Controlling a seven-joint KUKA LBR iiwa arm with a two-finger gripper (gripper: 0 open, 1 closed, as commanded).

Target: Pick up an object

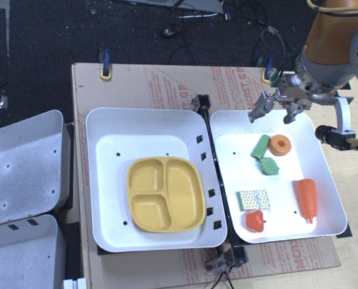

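The gripper [275, 113] hangs at the upper right of the frame, over the far rim of the right bin [332, 179], its 2 fingers spread apart and holding nothing. Just below it lie an orange ring [280, 145] and a green brush [264, 156], touching neither finger.

Unreadable red print on board [167, 89]
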